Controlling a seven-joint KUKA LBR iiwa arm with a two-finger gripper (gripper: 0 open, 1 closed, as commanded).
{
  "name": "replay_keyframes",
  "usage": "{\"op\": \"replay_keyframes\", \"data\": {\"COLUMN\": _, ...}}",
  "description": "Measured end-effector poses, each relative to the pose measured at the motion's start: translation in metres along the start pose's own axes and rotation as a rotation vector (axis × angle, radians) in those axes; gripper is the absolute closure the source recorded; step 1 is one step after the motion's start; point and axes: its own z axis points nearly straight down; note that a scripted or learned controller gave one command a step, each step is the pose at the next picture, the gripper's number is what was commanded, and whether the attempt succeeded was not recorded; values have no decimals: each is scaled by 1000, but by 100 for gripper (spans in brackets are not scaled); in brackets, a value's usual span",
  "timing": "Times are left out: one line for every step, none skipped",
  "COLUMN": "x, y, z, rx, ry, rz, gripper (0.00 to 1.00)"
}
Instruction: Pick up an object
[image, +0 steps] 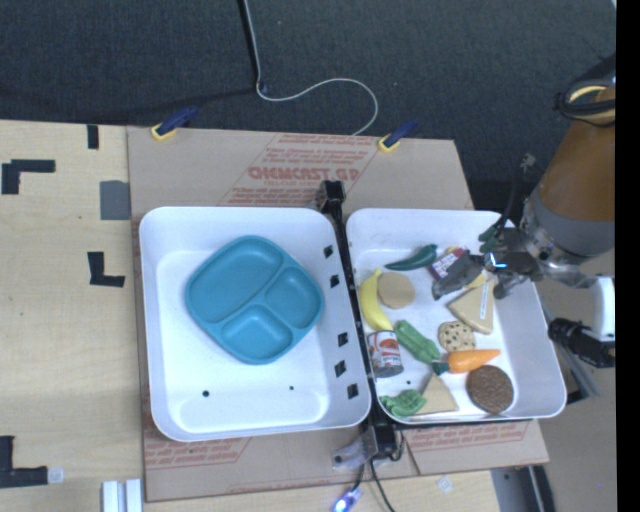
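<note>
The gripper (497, 262) hangs over the 3 o'clock rim of the right bin (530, 400); whether it is clenched or released cannot be told. Just at its 9 o'clock lies a dark packet (452, 270), with a cheese wedge (475, 310) at 7 o'clock. Farther out sit a green pepper (412, 259), a banana (373, 302), a cookie (455, 335), a carrot (470, 360) and a brown disc (490, 388). The left bin (170, 400) at 9 o'clock holds a blue divided plate (253, 298).

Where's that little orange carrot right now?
The carrot lies in the right bin, near its front, between the cookie and the round brown patty.
</note>
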Motion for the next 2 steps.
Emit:
{"op": "replay_keyframes", "data": {"x": 37, "y": -31, "z": 9, "rx": 4, "ry": 1, "rz": -2, "gripper": 0}}
{"op": "replay_keyframes", "data": {"x": 124, "y": -30, "z": 30, "rx": 4, "ry": 2, "rz": -8, "gripper": 0}}
